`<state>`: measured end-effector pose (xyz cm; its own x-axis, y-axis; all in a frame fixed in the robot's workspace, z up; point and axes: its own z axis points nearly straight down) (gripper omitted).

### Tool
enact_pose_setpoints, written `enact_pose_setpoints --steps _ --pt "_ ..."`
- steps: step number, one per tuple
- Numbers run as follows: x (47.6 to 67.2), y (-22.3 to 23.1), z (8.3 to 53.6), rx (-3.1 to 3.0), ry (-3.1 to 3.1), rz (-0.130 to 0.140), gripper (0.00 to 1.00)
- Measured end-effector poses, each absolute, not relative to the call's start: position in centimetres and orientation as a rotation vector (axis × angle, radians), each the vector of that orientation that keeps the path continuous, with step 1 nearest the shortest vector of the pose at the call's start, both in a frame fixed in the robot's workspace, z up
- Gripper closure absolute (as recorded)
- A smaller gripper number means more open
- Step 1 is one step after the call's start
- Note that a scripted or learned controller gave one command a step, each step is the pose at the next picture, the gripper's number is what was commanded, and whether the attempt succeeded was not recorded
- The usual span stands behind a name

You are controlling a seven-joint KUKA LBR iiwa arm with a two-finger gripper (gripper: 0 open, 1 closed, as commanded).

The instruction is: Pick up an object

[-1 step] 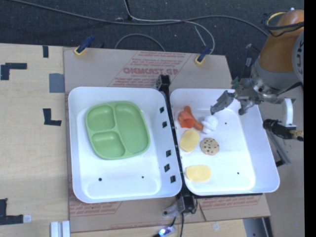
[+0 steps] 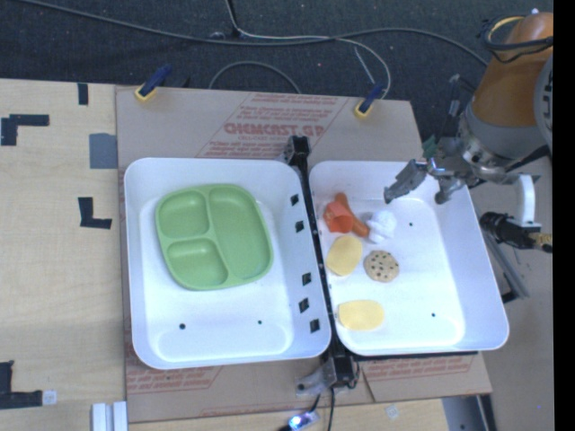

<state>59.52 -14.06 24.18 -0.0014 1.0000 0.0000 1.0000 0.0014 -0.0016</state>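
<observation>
Over the right bin's [image 2: 467,326] far edge, the tool [image 2: 420,184] is being held open, nothing being gripped, near the white piece [image 2: 384,224].

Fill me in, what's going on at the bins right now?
The arm reaches in from the right, with its end effector above the back part of the right bin, nothing visibly between its fingers. That bin holds an orange piece, a small white piece, a cookie and two pale yellow pieces, all lying loose. The left bin holds a green divided plate. Nothing has been picked up yet.
</observation>
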Motion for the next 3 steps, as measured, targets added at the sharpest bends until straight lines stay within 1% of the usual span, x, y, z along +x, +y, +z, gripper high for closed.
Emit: enact_pose_setpoints --steps 1,2,3 --pt "60.1 -13.8 19.5 -2.217 -2.22 0.007 0.0" --pt "60.7 -13.0 13.8 -2.215 -2.22 0.008 0.0" --pt "60.6 -12.9 8.4 -2.219 -2.223 0.005 0.0"
